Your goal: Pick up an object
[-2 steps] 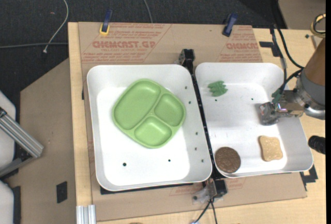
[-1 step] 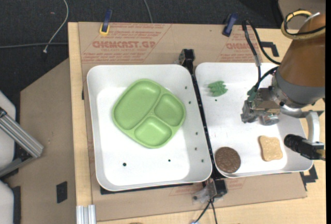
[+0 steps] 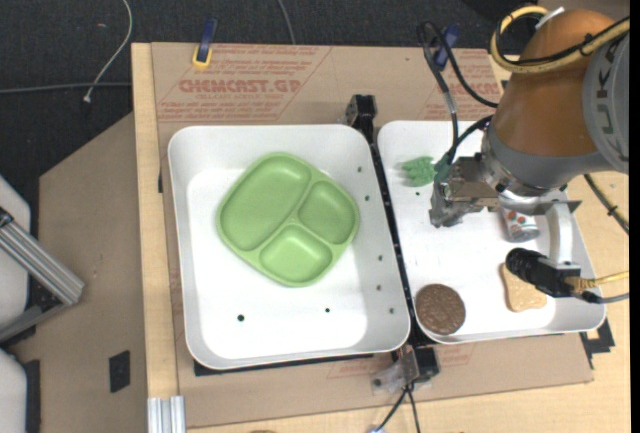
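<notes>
- Presently, the gripper (image 3: 447, 209) sits low over the right bin (image 3: 470, 321), toward its left-centre, with the grey and orange arm reaching in from the right above it.
- Whether the gripper is open or closed cannot be told; nothing is visibly held.
- Just beside the gripper, up and to its left, a small green leafy object (image 3: 418, 168) lies on the right bin floor.
- At the near edge of the right bin rests a round brown cookie-like disc (image 3: 440, 308).
- A tan, toast-like piece (image 3: 522, 294) lies near the right bin's lower right corner, partly under a black fitting.
- The left bin (image 3: 200, 311) holds a green three-compartment plate (image 3: 288, 218), set at a slant near its centre.
</notes>
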### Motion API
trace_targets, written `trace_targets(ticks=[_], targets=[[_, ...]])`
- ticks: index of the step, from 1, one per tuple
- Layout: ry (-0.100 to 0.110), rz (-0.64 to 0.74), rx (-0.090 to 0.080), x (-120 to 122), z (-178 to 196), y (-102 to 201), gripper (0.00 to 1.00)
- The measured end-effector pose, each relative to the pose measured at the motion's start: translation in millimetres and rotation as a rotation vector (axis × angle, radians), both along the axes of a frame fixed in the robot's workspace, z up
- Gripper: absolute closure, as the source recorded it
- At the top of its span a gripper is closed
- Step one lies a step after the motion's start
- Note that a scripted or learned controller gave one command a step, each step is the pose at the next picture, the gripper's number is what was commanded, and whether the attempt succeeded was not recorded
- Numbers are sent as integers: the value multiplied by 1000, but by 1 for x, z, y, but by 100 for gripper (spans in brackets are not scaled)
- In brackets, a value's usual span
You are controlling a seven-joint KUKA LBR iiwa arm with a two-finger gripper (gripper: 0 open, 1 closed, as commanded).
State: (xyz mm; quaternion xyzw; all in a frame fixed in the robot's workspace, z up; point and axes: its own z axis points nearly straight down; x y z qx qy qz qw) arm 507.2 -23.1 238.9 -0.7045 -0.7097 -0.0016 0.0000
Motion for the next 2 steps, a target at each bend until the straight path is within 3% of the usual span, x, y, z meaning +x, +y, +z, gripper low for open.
trace_targets(ticks=[2], targets=[[7, -2, 0, 10, -8, 98, 100]])
